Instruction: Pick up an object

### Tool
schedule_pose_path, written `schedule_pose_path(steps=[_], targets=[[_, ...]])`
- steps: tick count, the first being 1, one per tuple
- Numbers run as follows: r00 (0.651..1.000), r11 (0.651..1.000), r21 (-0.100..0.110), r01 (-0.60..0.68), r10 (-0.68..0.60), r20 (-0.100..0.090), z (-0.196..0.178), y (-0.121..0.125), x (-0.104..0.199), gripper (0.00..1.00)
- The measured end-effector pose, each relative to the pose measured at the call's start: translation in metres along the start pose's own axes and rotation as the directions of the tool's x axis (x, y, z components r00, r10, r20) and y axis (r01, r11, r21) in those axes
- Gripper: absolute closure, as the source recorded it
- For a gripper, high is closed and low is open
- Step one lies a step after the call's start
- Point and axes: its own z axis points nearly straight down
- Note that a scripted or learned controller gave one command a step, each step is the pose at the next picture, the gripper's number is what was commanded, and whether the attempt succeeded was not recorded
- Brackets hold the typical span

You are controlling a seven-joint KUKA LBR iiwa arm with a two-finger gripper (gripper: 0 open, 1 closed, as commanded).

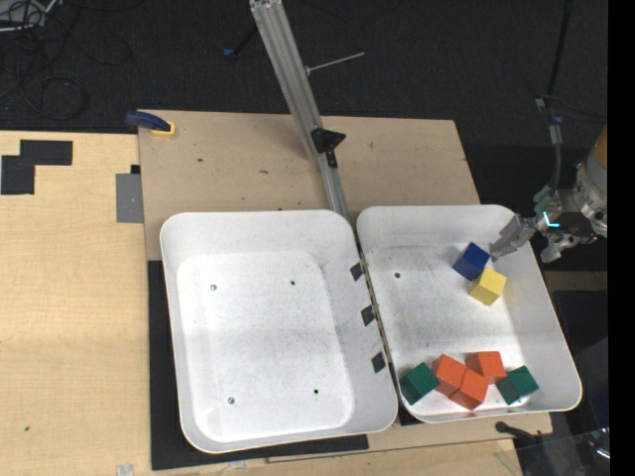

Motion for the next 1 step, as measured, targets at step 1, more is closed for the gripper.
schedule_pose_path(steps=[1], targets=[[1.0, 1.0, -0.004, 0.0, 0.0, 0.001, -0.0022, 0.0007, -0.0001, 0.0]])
